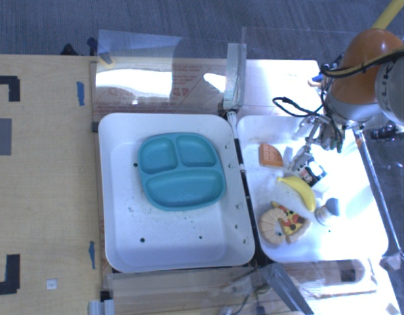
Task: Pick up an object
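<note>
**Pick not yet made; gripper low in right bin**

The arm (363, 71) reached in from the right, and its gripper (305, 155) hung low over the upper middle of the right bin (359, 241). Whether the claw was open or closed could not be told: glare off the bin floor and the clutter of cables washed out that detail. Nothing was visibly lifted.

Candidate objects all lay on the right bin floor. An orange wedge (270, 155) sat just left of the gripper. A small dark item (313, 174) lay right below it, possibly touching; contact could not be confirmed. A banana (300, 191) lay just under that, with a pizza toy (284, 224) nearer the front edge and a small grey piece (328, 209) beside the banana.

The left bin (117, 195) held a teal tray (181, 170), well apart from the gripper.

Judgement: approach stage done, grasp and lift outstanding. Nearest target looked to be the dark item or the banana.
</note>
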